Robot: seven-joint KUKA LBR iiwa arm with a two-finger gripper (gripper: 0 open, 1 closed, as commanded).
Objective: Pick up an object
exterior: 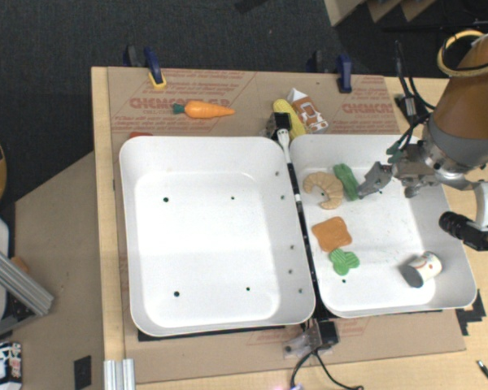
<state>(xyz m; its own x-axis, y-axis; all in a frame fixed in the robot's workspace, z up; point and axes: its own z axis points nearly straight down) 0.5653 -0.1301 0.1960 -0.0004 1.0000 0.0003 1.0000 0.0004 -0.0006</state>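
The right bin (390, 303) holds several small objects: a tan croissant-shaped piece (324, 187), a dark green strip (346, 181) leaning against it, an orange-brown slab (332, 233), a small bright green lump (343, 261) and a grey-and-white cylinder (420, 270). My gripper (392, 184) hangs over the upper middle of the right bin, just right of the green strip. Its fingers stand apart, with only bare bin floor between them. The left fingertip (372, 183) is close to the green strip but apart from it.
The left bin (128, 169) sits beside the right one. Behind the bins on the cardboard lie a toy carrot (205, 110), a yellow item (286, 119) and a small printed box (311, 114). Two clamps (154, 70) hold the back edge.
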